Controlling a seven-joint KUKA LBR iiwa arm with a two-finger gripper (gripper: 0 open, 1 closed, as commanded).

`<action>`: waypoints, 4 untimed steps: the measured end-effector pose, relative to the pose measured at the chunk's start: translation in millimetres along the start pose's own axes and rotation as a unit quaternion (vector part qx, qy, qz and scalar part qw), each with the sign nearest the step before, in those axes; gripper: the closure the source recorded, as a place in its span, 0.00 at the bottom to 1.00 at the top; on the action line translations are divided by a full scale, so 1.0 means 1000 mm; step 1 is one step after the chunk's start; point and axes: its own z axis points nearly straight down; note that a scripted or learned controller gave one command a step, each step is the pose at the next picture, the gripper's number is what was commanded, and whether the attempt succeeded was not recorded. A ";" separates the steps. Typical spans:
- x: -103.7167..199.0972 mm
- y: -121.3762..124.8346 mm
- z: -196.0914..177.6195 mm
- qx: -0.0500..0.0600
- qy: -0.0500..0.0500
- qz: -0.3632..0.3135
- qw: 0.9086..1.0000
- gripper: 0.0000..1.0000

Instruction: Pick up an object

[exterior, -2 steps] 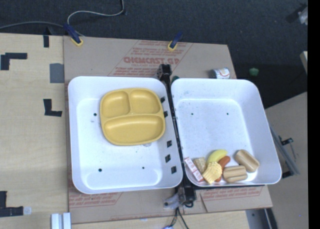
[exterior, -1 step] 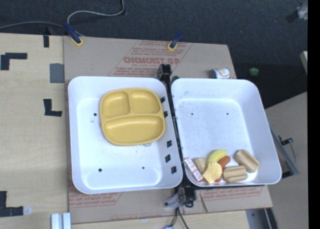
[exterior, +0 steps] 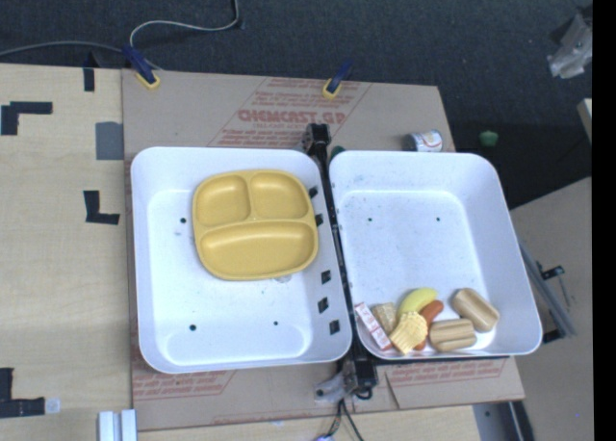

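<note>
Several small toy foods lie huddled in the near corner of the right bin [exterior: 481,198]: two tan sausage-like rolls [exterior: 474,308] [exterior: 451,334], a yellow-green banana shape [exterior: 417,299], a small red piece [exterior: 432,311], a yellow ridged piece [exterior: 408,332] and a red-and-white packet [exterior: 372,325]. A yellow divided plate [exterior: 255,222] lies in the far half of the left bin [exterior: 159,333].
The two bins stand side by side on a cardboard sheet [exterior: 279,107] held by yellow-and-blue clamps [exterior: 142,68]. A small can [exterior: 423,142] lies behind the right bin. Black cables run across the dark floor at the top.
</note>
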 end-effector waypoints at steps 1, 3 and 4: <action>0.001 0.014 -0.067 -0.002 -0.001 -0.001 1.000 1.00; 0.001 0.014 -0.067 -0.002 -0.001 -0.001 1.000 1.00; 0.000 0.013 -0.016 0.000 0.000 0.000 1.000 1.00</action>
